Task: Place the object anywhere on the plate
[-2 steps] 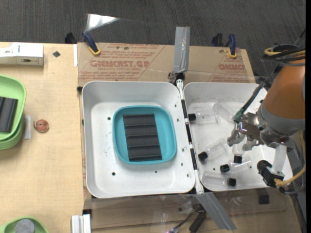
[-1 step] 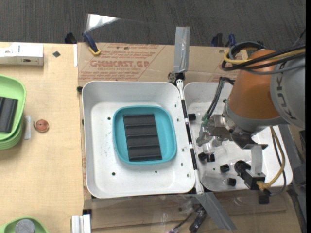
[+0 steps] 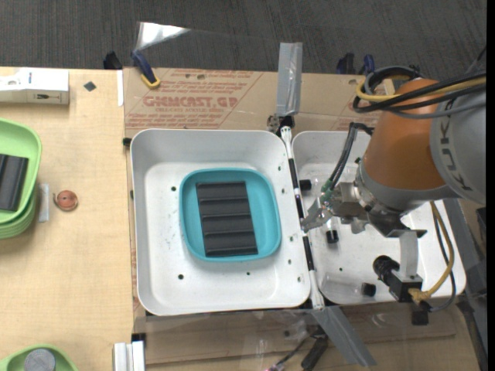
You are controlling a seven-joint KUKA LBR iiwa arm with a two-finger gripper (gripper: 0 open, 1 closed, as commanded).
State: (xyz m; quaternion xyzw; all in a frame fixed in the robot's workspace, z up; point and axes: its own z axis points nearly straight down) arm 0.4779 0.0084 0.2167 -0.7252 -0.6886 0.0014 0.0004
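Hovering over the right bin [image 3: 433, 280], your gripper [image 3: 331, 221] hides its own grip, so I cannot tell; carry anything held left onto the teal plate [image 3: 190, 207]

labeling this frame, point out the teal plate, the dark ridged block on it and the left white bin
teal plate [image 3: 189, 207]: camera view, bare left rim
dark ridged block [image 3: 226, 216]: camera view, middle ridge
left white bin [image 3: 158, 246]: camera view, bare floor left of plate
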